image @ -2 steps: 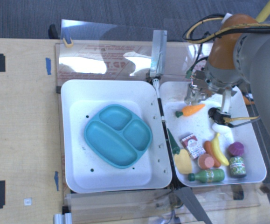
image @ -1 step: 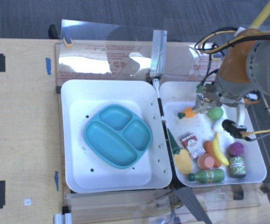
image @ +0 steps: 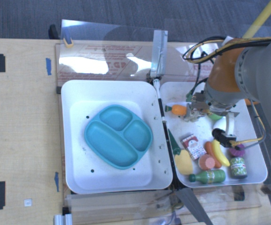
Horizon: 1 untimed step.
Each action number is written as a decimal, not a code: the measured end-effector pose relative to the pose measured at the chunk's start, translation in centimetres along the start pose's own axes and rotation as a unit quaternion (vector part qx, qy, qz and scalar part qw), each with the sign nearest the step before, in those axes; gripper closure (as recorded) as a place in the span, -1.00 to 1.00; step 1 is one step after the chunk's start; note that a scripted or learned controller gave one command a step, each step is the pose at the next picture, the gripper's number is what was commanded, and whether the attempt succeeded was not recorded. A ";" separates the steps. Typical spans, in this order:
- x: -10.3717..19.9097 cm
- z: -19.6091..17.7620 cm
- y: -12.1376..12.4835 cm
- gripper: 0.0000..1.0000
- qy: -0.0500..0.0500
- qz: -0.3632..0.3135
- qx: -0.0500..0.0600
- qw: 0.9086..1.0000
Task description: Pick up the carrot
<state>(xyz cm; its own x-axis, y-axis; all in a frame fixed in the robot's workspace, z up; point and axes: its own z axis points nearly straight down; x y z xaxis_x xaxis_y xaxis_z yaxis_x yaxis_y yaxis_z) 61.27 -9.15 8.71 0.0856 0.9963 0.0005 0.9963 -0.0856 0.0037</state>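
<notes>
The carrot (image: pixel 178 109) lies in the right bin (image: pixel 259 172), close to that bin's left wall and just left of the gripper (image: pixel 194 112), with bare white floor above and below it. Whether the gripper touches or holds it cannot be told. Toward the bin's near edge crowd a green bottle (image: pixel 209 176), a banana (image: pixel 220 153) and a small red packet (image: pixel 193 146). The left bin (image: pixel 74 172) holds a blue divided plate (image: pixel 118 136), with open floor all around it.

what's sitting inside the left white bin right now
The left bin holds a blue divided plate with three compartments, lying flat near the middle. Nothing shows in its compartments. Whatever lies beneath the plate is covered and cannot be seen.
</notes>
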 end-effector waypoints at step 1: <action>0.1 0.3 4.9 -1.00 0.000 -0.080 0.014 0.997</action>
<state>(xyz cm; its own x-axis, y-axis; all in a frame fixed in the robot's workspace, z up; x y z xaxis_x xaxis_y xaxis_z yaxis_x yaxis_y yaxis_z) 66.19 -9.48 8.46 -0.0749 0.9972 0.0030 0.9969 0.0750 -0.0249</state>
